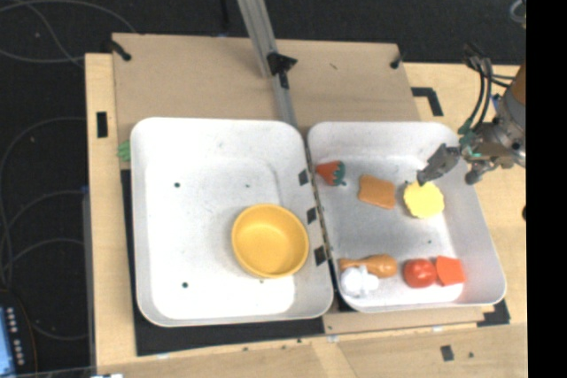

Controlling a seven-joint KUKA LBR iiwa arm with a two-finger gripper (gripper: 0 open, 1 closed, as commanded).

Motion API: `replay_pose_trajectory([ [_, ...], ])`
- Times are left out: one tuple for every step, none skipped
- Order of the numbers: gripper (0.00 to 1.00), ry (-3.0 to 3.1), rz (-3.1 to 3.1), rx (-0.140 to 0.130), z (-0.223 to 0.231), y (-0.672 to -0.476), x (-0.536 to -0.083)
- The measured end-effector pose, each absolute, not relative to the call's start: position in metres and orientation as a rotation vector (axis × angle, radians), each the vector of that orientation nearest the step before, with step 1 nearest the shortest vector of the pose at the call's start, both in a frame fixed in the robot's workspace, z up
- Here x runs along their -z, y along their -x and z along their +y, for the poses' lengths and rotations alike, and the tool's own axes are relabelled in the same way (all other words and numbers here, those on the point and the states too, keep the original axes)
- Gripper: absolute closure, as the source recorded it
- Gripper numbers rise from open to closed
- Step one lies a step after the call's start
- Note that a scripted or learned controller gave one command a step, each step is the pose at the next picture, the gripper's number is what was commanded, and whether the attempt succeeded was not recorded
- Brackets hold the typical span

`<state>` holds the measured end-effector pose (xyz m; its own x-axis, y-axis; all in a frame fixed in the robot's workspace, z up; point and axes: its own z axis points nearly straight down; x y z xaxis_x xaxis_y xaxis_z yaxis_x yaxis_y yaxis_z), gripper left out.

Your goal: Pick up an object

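Bench: a light brown bench (266,84) sits on a black floor, with thin cables lying on the floor at the left.
Pole: a grey metal pole (252,9) slants down from the top and ends near where the two bins meet.
Left bin: a flat white bin (177,181) on the left side of the bench.
Yellow bowl: a round yellow bowl (269,241) stands open side up in the left bin, near its right wall and toward the front.
Right bin: a second white bin (390,248) sits just beside the first one, and their walls touch.
Small red thing: a little red and green toy (330,173) lies at the far left of the right bin, close to the wall.
White thing: a small white lump (359,281) lies at the front left of the right bin, touching an orange piece (379,264).
Orange block: a flat orange block (377,191) lies near the middle of the right bin.
Yellow disc: a round yellow disc (424,201) lies just right of the orange block.
Red toys: a round red toy (420,273) and a red-orange block (449,270) sit side by side at the front right.
Gripper: the gripper (456,165) hangs over the right bin's far right edge. Its two dark fingers are spread apart with nothing between them. One finger (437,164) is just above the yellow disc.
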<state>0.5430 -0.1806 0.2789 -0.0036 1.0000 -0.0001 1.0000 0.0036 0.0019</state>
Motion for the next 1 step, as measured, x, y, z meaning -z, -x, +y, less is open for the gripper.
replay_pose_trajectory([
  [0.00, -2.217, 2.224, -0.003, -0.1806, -0.5430, -0.2790],
])
